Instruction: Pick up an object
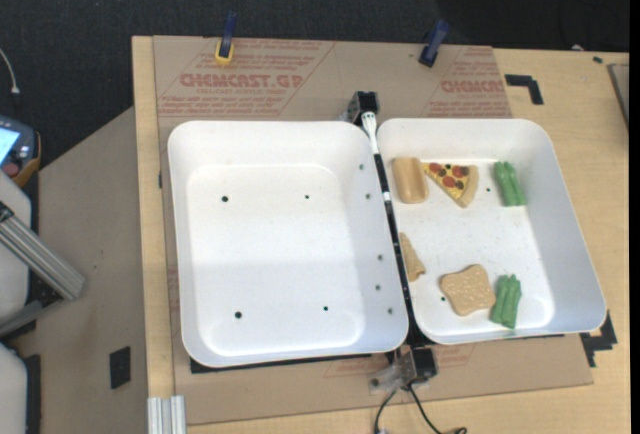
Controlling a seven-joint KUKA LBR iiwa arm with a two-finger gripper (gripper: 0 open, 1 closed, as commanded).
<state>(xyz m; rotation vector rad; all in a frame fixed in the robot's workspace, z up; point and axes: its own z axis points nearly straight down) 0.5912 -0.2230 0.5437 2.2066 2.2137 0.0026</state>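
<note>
Toy food lies in the right bin (560, 222): a bread roll (408, 179) at about eleven o'clock on its floor, a pizza slice (451, 180) just beside it at twelve, a green vegetable (509, 183) at one o'clock, a small tan piece (411, 257) against the wall at nine, and a slice of toast (467, 289) touching a second green vegetable (506, 301) at five. The left bin (200, 222) sits beside it on the table (160, 82), with two clamps (226, 39) at the twelve o'clock edge.

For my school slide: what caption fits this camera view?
Toy foods, pizza and toast among them, lie in the right bin.
</note>
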